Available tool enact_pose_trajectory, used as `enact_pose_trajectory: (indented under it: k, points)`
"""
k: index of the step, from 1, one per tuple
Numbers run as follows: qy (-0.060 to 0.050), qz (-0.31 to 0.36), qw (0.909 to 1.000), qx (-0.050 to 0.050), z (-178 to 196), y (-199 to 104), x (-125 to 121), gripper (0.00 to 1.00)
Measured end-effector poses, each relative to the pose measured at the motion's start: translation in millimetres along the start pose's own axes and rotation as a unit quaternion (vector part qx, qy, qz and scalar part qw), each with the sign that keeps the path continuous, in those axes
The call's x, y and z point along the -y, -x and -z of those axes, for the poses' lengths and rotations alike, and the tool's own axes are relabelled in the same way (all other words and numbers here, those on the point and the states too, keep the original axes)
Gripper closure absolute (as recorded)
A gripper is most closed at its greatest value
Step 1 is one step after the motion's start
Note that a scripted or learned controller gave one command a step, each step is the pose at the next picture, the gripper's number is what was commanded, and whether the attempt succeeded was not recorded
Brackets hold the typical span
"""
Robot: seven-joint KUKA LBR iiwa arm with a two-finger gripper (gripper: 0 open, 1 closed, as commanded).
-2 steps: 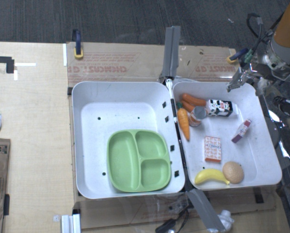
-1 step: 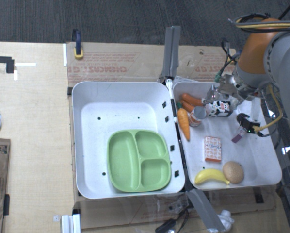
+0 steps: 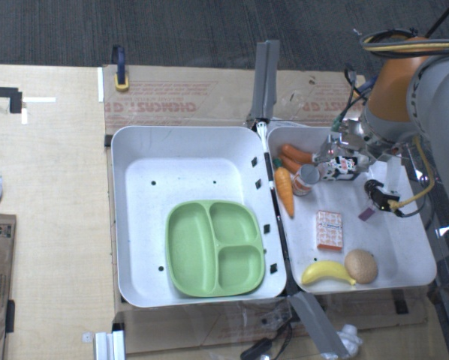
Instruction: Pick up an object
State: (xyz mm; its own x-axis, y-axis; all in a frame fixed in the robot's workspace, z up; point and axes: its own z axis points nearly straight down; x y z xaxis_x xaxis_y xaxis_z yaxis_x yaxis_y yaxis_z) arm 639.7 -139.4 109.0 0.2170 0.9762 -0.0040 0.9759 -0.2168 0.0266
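The gripper [image 3: 337,163] hangs low over the right bin's [image 3: 405,276] back, its fingers too blurred to tell whether apart or together, with the carrot [image 3: 284,190] just leftward, long axis running front-to-back.

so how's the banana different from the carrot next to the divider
The banana is yellow; the carrot is orange. The banana is curved and lies crosswise near the right bin's front edge, touching a brown egg-shaped object; the carrot is straight and tapered, lying along the bin's left wall, farther back. Both lie flat in the right bin, apart from the gripper.
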Motion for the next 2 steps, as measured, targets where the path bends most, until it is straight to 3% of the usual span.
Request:
enact_pose_trajectory:
  k: [1, 2]
  points:
    - [0.007, 0.001, 1.0000, 0.000, 14.4, -0.7, -4.5, 1.00]
    - [0.007, 0.001, 1.0000, -0.001, 14.3, -1.4, -4.4, 0.00]
